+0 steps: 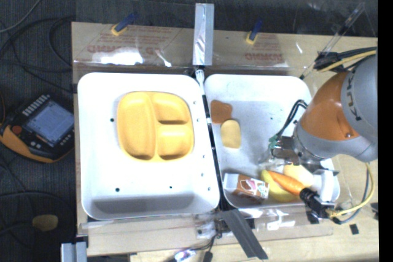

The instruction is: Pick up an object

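The right bin holds several toy foods. A brown flat piece and a pale yellow piece lie near its left wall. Along the front lie a small wrapped packet, an orange carrot and a yellow banana-like piece. A pale yellow round thing sits just behind the carrot. My gripper hangs low at the bin's right side, right above the carrot and the round thing. The arm's body hides its tip.
The left bin carries a yellow divided plate. The arm's grey and orange wrist covers the right bin's right edge. Cables trail at the front right. A handheld controller lies off the bench at left.
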### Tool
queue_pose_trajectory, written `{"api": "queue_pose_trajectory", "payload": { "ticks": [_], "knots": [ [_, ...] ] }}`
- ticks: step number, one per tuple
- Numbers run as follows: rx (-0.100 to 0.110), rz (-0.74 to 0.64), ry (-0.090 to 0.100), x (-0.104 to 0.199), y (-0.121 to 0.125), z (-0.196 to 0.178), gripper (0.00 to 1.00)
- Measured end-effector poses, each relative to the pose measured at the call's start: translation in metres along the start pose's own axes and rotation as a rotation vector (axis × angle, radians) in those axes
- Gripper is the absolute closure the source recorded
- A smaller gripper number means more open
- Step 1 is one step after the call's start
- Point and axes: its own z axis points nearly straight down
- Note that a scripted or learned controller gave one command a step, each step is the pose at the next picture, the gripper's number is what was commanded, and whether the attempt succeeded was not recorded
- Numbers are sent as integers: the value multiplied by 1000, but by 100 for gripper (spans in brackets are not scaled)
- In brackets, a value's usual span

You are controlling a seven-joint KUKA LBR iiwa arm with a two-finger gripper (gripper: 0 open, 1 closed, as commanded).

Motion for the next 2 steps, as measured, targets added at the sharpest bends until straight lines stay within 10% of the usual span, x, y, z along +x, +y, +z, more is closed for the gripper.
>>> {"api": "queue_pose_trajectory", "payload": {
  "ticks": [1,2],
  "knots": [
    [10,-7,-5,49,-4,-159,100],
    [10,-7,-5,49,-4,-159,0]
  ]
}}
